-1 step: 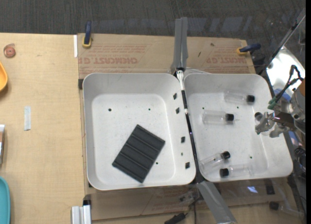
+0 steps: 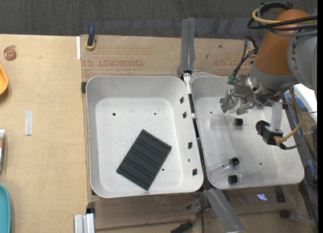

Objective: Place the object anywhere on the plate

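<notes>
We read this as the picking step, with nothing yet carried toward the plate. The gripper (image 2: 236, 104) hangs over the upper part of the right bin (image 2: 292, 176), on the arm (image 2: 275, 50) that reaches in from the right. Whether its fingers are open or closed we cannot tell from this angle, and we see nothing between them.

The likeliest objects are three small clear vials with black caps. One vial (image 2: 224, 122) lies just below the gripper, apparently on the bin floor. A second vial (image 2: 222, 165) and a third vial (image 2: 232, 179) lie nearer the right bin's front wall, well apart from the gripper.

The dark ribbed plate (image 2: 144, 158) lies flat and askew in the left bin (image 2: 101, 90), across the divider from the right bin.

In our judgement the next move calls for settling over the nearest vial and closing on it squarely. Its round, clear body looks apt to roll or slip. After that comes a lift clear of the divider and a carry leftward to the plate.
</notes>
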You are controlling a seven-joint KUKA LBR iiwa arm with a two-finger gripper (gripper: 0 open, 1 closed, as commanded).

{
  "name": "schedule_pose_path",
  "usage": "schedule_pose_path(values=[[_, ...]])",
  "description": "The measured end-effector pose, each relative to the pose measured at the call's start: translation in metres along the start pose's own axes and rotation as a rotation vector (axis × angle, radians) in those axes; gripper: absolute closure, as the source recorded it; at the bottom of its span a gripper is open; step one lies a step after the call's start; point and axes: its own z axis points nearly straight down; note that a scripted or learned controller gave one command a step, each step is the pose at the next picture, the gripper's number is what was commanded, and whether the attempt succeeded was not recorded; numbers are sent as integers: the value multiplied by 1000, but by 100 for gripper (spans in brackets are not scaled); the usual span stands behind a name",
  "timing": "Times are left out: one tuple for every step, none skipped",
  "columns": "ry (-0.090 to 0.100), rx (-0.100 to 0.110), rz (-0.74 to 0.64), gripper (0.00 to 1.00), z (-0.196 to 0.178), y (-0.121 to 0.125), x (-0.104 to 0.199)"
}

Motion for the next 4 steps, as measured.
schedule_pose_path(values=[[-1, -2, -20, 100, -29, 77, 63], [-1, -2, -140, 100, -101, 66, 117], [-2, 0, 7, 100, -34, 54, 181], [-2, -2, -394, 100, -122, 46, 225]])
